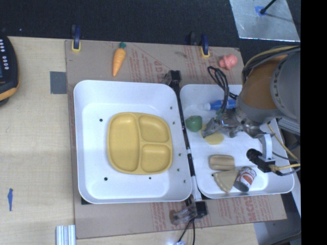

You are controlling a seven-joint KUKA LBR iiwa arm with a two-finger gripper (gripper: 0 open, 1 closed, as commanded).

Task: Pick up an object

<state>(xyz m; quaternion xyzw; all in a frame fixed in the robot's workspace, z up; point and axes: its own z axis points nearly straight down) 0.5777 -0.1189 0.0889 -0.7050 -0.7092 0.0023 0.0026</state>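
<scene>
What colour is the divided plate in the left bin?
Yellow; the divided plate shows best in the camera view.

Bench [36,137] with two white bins [92,188]

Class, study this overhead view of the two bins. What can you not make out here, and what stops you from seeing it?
- Gripper, camera view: the grey arm covers most of it, so its fingers cannot be read.
- Blue object, camera view: partly hidden under the arm, identity unclear.
- Small can, camera view: label too small to read.
- Black device, camera view: cut off by the left edge.
</scene>
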